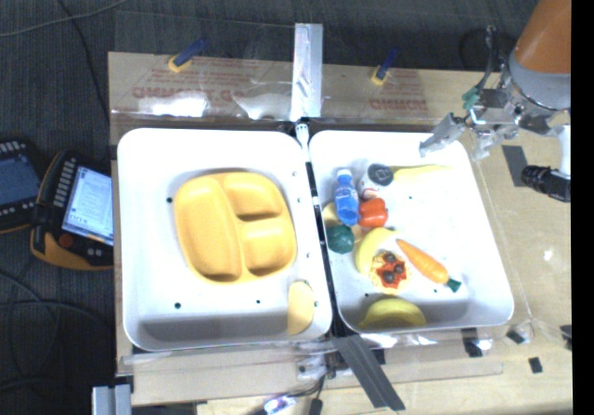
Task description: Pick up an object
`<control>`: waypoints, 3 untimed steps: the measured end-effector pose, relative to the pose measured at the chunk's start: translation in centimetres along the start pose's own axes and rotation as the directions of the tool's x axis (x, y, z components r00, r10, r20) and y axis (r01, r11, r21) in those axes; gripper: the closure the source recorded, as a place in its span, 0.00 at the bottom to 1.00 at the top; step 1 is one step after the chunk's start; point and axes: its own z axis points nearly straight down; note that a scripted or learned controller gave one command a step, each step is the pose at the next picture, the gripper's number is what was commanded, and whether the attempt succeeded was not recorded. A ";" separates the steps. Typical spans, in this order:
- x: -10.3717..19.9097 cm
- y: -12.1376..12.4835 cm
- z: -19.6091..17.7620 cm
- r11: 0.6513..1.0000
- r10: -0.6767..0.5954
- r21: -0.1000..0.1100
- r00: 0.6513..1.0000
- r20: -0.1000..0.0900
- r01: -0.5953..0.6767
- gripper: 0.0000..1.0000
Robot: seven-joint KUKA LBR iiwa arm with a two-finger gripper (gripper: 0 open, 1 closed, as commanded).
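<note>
Wooden bench (538, 255), pale and bare along the right side. Bearing two shallow white bins side by side, touching at the middle: left bin (148, 218), right bin (483, 246). Clear plastic sheet (213, 88) taped along the back edge, with a metal bracket (308, 70) upright between.

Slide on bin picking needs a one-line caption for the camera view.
The gripper hangs over the right bin's far corner, toys clustered below; a yellow tray fills the left bin.
</note>
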 end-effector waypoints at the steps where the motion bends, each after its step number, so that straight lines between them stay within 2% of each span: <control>1: 3.0 -5.7 15.4 0.997 -0.072 0.002 0.997 -0.002 0.072 0.00; 2: -0.1 -12.3 17.1 0.999 0.047 -0.017 0.999 0.004 -0.047 0.00; 3: 0.0 -12.2 16.2 0.999 0.045 -0.019 0.999 0.001 -0.045 1.00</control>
